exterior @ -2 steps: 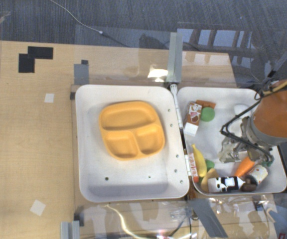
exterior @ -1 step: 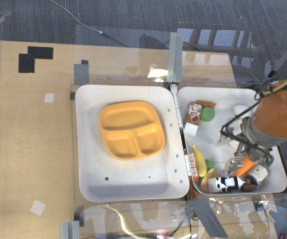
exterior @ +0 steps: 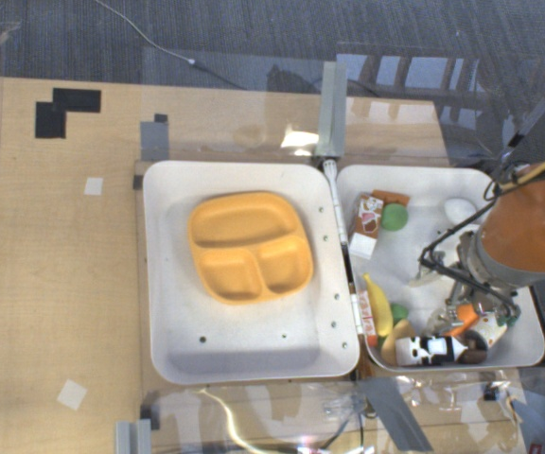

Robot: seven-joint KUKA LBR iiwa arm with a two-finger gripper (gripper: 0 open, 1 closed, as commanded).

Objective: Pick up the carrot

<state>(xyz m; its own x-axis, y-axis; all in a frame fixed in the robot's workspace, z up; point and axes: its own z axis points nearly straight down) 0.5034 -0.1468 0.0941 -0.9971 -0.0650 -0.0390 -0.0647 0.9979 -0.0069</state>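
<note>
The carrot shows as a small orange piece near the front right of the right bin, mostly covered by the gripper's dark body. My gripper hangs low in that bin, right over the carrot, under the arm's orange band. Wrist and cables hide the gripper's tips. Whether the carrot is touched or held cannot be made out.
Around the carrot lie a black-and-white toy, a banana, a small green piece, a green ball, a red carton and a white object. The left bin holds a yellow divided plate.
</note>
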